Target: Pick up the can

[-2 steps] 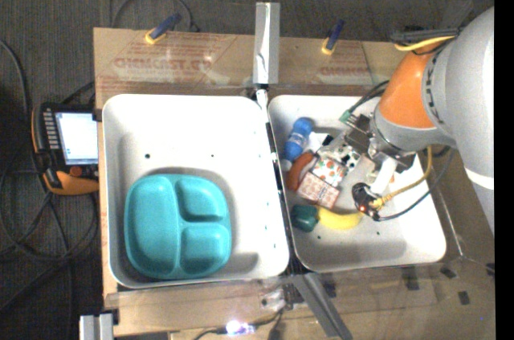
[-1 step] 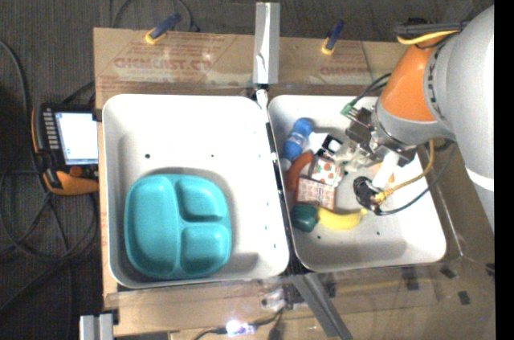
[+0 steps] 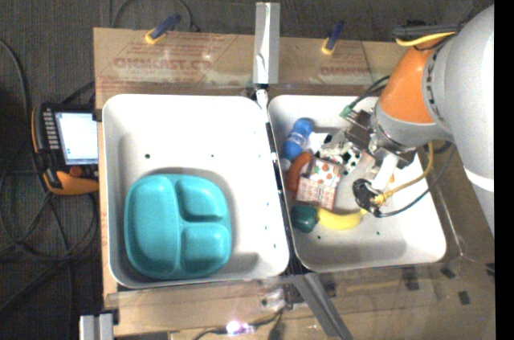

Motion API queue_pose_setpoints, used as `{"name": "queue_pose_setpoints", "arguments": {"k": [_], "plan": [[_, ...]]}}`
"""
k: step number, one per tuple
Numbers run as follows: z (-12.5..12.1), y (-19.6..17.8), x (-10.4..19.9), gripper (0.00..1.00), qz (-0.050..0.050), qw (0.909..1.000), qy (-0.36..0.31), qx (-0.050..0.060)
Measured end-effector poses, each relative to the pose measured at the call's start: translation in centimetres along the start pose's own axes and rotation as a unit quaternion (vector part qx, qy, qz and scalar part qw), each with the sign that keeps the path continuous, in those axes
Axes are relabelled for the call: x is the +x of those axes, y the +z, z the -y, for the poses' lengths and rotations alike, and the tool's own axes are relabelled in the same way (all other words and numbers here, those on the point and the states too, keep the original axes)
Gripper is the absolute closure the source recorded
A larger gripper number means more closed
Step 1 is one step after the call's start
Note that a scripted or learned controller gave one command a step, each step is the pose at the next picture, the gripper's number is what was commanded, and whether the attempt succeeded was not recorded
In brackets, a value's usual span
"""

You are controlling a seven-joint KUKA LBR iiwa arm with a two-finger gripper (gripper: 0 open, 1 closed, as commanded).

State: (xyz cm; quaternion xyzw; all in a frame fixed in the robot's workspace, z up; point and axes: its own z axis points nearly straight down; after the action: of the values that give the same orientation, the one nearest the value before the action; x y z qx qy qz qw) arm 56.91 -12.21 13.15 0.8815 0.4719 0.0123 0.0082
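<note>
Several objects are crowded into the left half of the right bin [image 3: 401, 250]. A blue cylindrical container [image 3: 299, 135] lies near the bin's back left. Just in front of it lies a reddish-brown cylinder [image 3: 299, 165]. I cannot tell which of these two is the can. My gripper [image 3: 344, 147] reaches in from the right and hangs low over the pile, just right of both cylinders. It is beside a black-and-white spotted item [image 3: 348, 160]. Nothing is visibly held.
A patterned carton [image 3: 316, 186] lies against the reddish cylinder. A dark teal lump [image 3: 303, 218] and a yellow banana [image 3: 340, 221] lie in front of it. The left bin [image 3: 193, 121] holds a turquoise divided tray [image 3: 178, 226]. A handheld screen [image 3: 72, 139] sits left of the bins.
</note>
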Motion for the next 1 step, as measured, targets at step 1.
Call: {"name": "queue_pose_setpoints", "arguments": {"k": [1], "plan": [[2.68, 4.07, -1.15, 0.00, 0.005, 0.9887, 0.150, 0.006]]}}
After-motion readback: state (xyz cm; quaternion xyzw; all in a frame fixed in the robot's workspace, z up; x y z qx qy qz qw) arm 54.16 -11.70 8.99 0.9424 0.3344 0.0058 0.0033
